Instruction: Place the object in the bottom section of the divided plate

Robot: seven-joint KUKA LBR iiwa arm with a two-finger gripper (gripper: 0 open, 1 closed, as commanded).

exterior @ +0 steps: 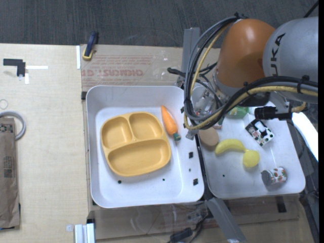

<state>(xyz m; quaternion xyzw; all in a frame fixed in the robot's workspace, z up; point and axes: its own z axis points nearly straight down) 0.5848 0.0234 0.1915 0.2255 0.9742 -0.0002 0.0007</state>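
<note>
The orange toy carrot (169,120) lies just right of the yellow divided plate (135,143), touching neither section. The gripper (201,116) hangs right of the plate, hidden under cables; I cannot tell if it is open. A good grasp takes the carrot across its middle, then releases it low over the wide bottom section. The grey arm (291,44) reads "KUKA".

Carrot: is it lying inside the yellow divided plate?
No, the carrot lies on the left bin's floor, beside the plate's right rim.
</note>
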